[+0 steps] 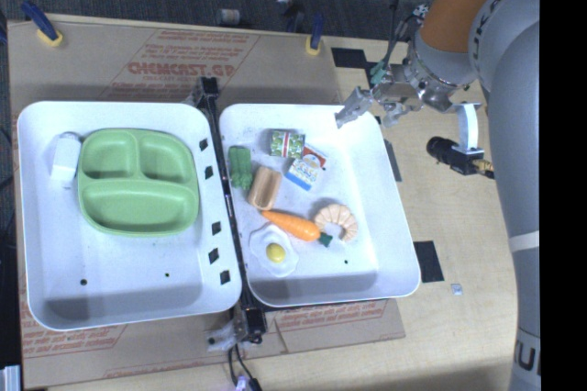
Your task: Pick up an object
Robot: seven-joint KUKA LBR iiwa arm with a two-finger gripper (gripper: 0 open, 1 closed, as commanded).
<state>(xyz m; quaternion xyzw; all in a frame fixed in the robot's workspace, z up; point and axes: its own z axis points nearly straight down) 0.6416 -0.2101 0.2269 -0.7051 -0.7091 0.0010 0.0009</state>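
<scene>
The two-finger metal gripper (pixel 353 111) is seen empty, its spread impossible to tell, at the far right corner of the shallow white right bin (pixel 393 238). The orange plastic carrot (pixel 292 225) near the bin's middle should be straddled crosswise.

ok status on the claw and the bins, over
Claw over right bin's top-right rim, nothing gripped. Carrot, shrimp, fried egg untouched. Path clear.

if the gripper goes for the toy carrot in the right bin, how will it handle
The toy carrot looks rigid and smooth, so probably light but slippery. Its tapered round body may roll when nudged. The shrimp and fried egg lie close, so they may get bumped.
</scene>
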